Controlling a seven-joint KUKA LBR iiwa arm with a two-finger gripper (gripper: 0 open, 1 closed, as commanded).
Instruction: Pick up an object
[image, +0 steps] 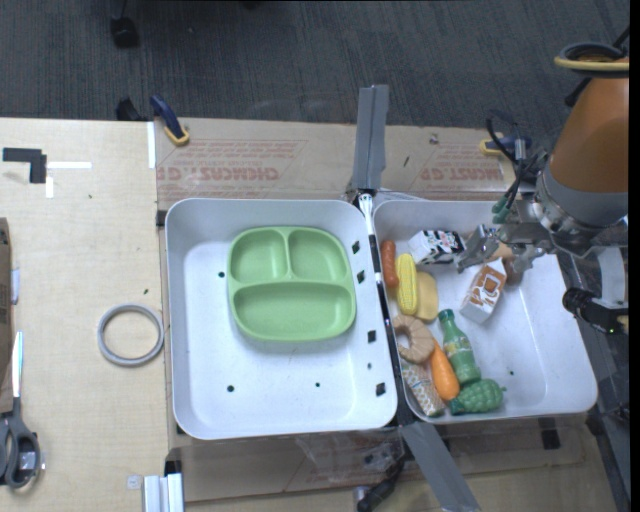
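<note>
The gripper (497, 250) hung over the upper middle of the right bin (560, 400), its dark fingers reaching in from the arm's grey and orange wrist at the bin's upper right corner. Whether those fingers were spread or closed could not be made out; the metalwork there ran together with the objects beneath.

The nearest thing to it was a small white and orange carton (484, 292), lying just below and slightly left of the fingertips, very close to them or touching; contact could not be confirmed. The carton's long axis ran on a slant, from lower left to upper right, roughly pointing back up toward the gripper. Nothing showed plainly between the fingers, so the carton was judged to be resting on the bin floor rather than lifted.

A black and white carton (437, 244) lay just left of the gripper, near the bin's top wall. Farther left of the small orange carton, along the divider between the bins, stood a yellow corn cob (407, 283) and a pale round piece beside it. Below the carton, well toward the bin's lower left, sat a green bottle (459, 347), a carrot (443, 373) and a green leafy vegetable (478, 397).

Judged from this layout, the orange carton was the likeliest target: a short drop down and left, with the fingers turned across its slanted long axis.
</note>
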